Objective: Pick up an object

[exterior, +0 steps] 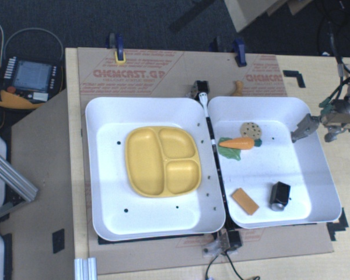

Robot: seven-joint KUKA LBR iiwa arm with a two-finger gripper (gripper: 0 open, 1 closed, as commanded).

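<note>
Camera view shows the grey two-finger gripper at the right bin's right rim, holding nothing; how wide it stands cannot be told. Within that shallow white bin lie an orange plastic carrot with green leaves, a speckled round cookie, a tan rectangular cracker and a small black block. A yellow three-compartment plate sits in the left bin.

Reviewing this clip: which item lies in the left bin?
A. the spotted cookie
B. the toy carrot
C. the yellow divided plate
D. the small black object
C: the yellow divided plate sits alone in the left bin, while the toy carrot, spotted cookie and small black object all lie in the right bin.
</note>
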